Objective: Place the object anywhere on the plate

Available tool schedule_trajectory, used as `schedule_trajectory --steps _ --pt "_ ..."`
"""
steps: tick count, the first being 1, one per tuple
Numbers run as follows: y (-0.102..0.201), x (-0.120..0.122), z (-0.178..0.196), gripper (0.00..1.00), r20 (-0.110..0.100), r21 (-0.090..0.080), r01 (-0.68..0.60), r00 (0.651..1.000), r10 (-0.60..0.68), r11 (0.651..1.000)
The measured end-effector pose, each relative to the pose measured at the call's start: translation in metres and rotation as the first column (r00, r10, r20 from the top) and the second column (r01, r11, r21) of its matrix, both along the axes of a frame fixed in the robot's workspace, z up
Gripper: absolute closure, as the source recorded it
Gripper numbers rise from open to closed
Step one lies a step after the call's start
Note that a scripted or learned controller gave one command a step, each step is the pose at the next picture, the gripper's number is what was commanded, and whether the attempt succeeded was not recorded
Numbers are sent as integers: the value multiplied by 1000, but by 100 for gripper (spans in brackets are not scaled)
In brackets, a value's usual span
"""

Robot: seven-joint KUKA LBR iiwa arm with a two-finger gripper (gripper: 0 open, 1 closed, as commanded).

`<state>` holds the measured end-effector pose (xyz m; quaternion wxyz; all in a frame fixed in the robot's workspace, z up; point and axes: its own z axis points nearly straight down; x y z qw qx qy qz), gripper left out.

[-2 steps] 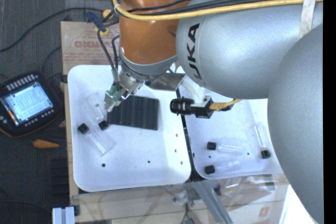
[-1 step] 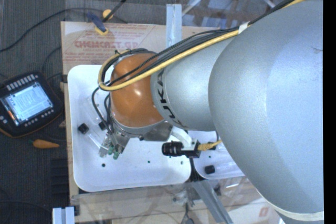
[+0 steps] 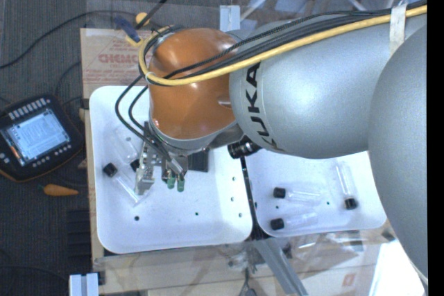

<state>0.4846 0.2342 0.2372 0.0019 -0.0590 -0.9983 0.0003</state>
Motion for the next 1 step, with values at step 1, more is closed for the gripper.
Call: schedule_trajectory --steps 1 --pt "-1 61 -44 100 0 1 -141 990 141 990"
